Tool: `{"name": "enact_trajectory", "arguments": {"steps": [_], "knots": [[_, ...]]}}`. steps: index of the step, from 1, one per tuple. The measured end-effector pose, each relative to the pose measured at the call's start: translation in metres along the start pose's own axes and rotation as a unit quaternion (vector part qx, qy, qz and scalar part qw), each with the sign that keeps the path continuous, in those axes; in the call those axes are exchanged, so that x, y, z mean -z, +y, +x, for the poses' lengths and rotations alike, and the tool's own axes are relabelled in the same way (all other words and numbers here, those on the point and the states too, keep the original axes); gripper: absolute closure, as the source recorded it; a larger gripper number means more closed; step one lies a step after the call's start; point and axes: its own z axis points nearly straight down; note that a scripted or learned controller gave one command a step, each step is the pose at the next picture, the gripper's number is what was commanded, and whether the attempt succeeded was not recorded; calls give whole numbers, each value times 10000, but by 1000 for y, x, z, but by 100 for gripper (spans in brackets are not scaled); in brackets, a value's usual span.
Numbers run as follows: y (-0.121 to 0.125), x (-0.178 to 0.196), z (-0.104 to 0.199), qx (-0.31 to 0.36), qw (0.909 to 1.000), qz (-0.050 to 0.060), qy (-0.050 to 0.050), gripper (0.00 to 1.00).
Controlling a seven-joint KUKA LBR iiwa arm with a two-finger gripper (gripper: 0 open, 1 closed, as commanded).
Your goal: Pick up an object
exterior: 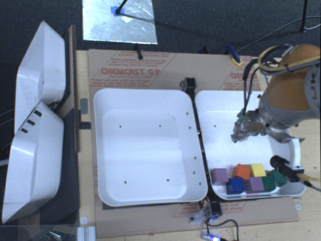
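Several small blocks lie along the near edge of the right bin (220, 119): a purple block (219, 175), a blue block (235, 186), an orange block (242, 171), a yellow block (258, 170), a second purple block (255, 184) and a green block (272, 180). My gripper (243, 131) hangs over the middle of the right bin, beyond the blocks and apart from them. Nothing shows between its fingers.
The left bin (145, 144) sits beside the right one, with a black divider (199, 139) between them. Both rest on a cardboard sheet (130, 69). A silver plate (119, 14) lies at the back. White housings (35, 119) stand at the far left. Cables run near the arm.
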Motion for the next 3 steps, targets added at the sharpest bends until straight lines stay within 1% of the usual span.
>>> {"name": "enact_trajectory", "arguments": {"steps": [2,3], "knots": [[-18,19,112,5,10000,2,4,100],[-23,24,161,3,10000,5,3,100]]}}
